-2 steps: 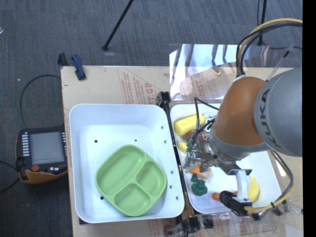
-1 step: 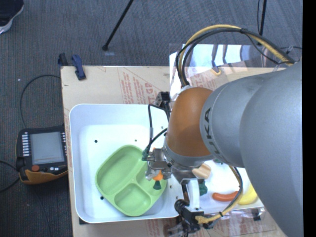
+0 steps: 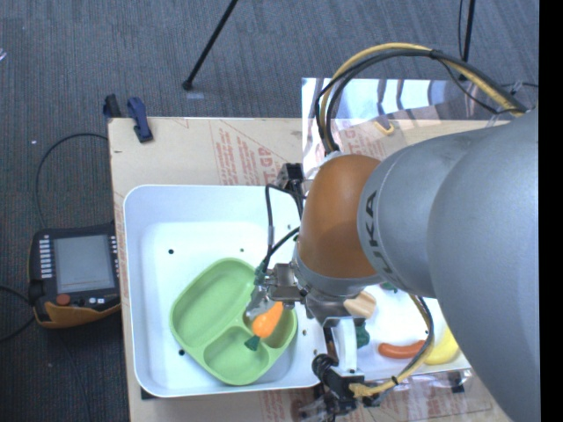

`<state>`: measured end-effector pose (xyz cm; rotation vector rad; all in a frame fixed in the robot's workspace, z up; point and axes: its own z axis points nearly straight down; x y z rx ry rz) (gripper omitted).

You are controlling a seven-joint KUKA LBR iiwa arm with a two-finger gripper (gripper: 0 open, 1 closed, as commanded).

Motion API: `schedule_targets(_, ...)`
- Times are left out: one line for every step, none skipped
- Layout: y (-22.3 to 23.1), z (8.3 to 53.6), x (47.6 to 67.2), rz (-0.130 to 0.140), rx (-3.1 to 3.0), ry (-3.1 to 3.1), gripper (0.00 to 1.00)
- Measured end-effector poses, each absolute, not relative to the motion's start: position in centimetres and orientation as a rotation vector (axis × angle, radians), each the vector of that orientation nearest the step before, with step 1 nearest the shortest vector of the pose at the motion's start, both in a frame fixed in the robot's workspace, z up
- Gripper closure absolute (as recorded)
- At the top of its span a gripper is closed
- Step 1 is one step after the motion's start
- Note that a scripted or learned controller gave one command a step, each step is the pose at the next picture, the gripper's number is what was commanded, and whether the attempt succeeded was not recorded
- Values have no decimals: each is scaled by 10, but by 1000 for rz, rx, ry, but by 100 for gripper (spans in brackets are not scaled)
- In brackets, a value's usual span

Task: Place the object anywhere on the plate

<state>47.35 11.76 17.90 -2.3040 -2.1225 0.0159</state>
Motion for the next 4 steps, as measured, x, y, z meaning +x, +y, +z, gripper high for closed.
schedule_targets(172,194,479,17,-2579,-1782,0)
schedule_targets(172,201,478,34,-2569,-1785,100)
schedule_targets(201,242,475,13,-2515,-1875,100)
schedule_targets(201,241,474,18,-2513,-1876,0)
